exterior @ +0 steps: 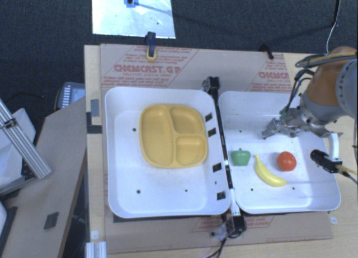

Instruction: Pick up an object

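Tool (pixel 278 129) is hovering low over the right bin (pixel 246 198), its fingers spread apart on nothing. Tomato (pixel 286 161), banana (pixel 269 174) and pepper (pixel 240 156) are lying just below it; centring over one before descending looks wisest.

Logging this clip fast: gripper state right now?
Gripper: over the right bin, nothing seen between its fingers; open or shut cannot be told. Tomato, banana and pepper lie apart from it.
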`<state>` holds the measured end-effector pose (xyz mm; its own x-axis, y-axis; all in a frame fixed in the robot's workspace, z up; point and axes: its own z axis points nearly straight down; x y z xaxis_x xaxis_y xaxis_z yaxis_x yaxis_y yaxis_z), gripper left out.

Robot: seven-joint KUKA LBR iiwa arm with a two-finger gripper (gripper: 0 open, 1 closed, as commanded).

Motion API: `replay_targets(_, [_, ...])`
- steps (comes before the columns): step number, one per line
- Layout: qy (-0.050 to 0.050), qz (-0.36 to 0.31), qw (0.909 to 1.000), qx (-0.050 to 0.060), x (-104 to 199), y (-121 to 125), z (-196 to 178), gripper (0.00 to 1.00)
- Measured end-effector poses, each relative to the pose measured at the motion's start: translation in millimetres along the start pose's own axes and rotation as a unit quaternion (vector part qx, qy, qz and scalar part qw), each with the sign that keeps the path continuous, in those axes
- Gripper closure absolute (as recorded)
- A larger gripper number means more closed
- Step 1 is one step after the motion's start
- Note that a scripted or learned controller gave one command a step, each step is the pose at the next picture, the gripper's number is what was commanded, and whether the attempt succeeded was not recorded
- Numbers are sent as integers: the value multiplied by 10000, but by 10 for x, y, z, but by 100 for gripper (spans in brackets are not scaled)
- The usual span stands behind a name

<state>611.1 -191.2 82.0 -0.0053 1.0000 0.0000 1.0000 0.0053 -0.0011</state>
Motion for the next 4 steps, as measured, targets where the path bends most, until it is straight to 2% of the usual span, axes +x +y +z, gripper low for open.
replay_targets(1, [-10,-7,10000,-34,-5,20,-142,100])
replay_targets(2, [-13,-3,10000,-50,3,86,-788,100])
replay_targets(3, [-10,-5,10000,-38,22,76,-1235,100])
replay_targets(4, [-16,-5,10000,-51,-25,163,-1852,100])
